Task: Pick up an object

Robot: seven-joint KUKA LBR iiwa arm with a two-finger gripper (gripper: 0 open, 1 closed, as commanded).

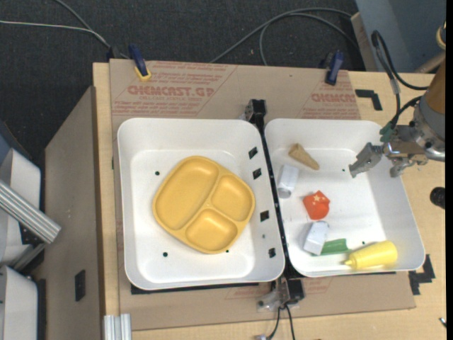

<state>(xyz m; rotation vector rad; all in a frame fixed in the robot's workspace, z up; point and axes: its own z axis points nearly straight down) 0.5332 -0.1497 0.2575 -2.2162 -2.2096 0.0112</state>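
My jaws hang at the right of the frame, over the right bin's upper right corner; I can't tell how far apart they stand, and I see nothing between them. So nothing is picked yet. I count six loose objects there: tan wedge, red block, two pale pieces, green piece, yellow bottle. Left bin: one yellow tray.
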